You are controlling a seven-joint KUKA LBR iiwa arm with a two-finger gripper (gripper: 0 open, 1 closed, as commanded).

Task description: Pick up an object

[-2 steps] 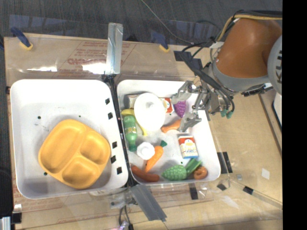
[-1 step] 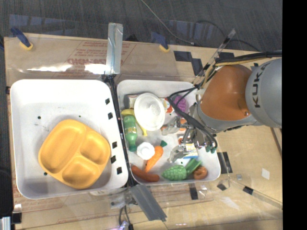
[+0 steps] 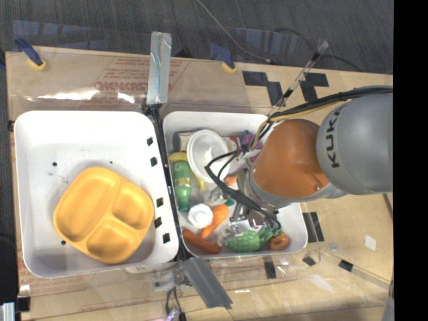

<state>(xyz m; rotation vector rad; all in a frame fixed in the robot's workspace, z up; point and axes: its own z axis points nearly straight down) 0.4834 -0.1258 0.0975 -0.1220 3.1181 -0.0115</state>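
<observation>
The right bin point(image 3: 294, 227) holds a heap of small things: a white bowl point(image 3: 202, 150), a green bottle point(image 3: 181, 182), a white cap point(image 3: 200, 215), an orange carrot-like piece point(image 3: 218, 218), a red sausage-like piece point(image 3: 200, 243), a green leafy toy point(image 3: 244, 241) and a brown piece point(image 3: 279, 241). My gripper point(image 3: 239, 225) reaches down into the front of this bin, just above the green leafy toy and right of the carrot piece. The orange wrist band point(image 3: 289, 160) and grey arm cover the bin's right half.
The left bin point(image 3: 33, 132) holds a yellow divided tray point(image 3: 103, 212). A black divider point(image 3: 162, 179) runs between the bins. Black cables point(image 3: 224, 169) loop over the white bowl. Brown cardboard point(image 3: 200, 79) lies behind both bins.
</observation>
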